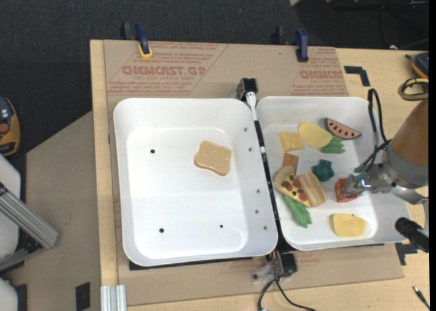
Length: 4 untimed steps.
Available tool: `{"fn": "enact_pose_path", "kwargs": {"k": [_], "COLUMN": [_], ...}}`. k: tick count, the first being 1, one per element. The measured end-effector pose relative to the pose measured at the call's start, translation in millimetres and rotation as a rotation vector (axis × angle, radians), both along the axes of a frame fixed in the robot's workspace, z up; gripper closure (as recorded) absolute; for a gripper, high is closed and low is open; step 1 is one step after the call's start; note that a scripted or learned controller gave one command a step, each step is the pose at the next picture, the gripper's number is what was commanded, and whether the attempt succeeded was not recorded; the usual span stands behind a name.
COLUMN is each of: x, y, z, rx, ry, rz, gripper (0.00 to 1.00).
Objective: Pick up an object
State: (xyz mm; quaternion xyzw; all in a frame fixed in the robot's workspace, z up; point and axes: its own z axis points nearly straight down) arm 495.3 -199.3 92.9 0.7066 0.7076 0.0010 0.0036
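Observation:
My gripper [353,185] is low in the right bin [310,238], near its right wall, with the arm coming in from the right. Its tip sits right over a small red piece [343,194] and touches or nearly touches it. Whether the piece is gripped I cannot tell. Close by lie a yellow cheese wedge [349,225], a teal piece [323,170], a pizza slice [292,185] beside a tan bread piece [314,189], and a green vegetable [298,213]. A toast slice [212,158] lies alone in the left bin [136,187].
At the back of the right bin lie a watermelon slice [343,128], two yellow pieces [315,134], a green leafy piece [334,146] and a small orange piece [291,161]. A black cable [374,115] arcs over the bin's right rim.

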Motion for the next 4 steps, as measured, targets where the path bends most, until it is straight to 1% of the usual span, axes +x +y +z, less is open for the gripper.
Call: {"fn": "enact_pose_path", "kwargs": {"k": [1,2,3,4], "x": [37,37,68,121], "y": [-16,-16,9,75], "z": [-3,8,-3,84], "rx": [-0.001,-0.003,-0.003,0.004], "ry": [-0.004,-0.009,-0.004,-0.008], "rz": [0.0,-0.002,0.001,0.008], "gripper": [1.0,1.0,1.0,1.0]}}
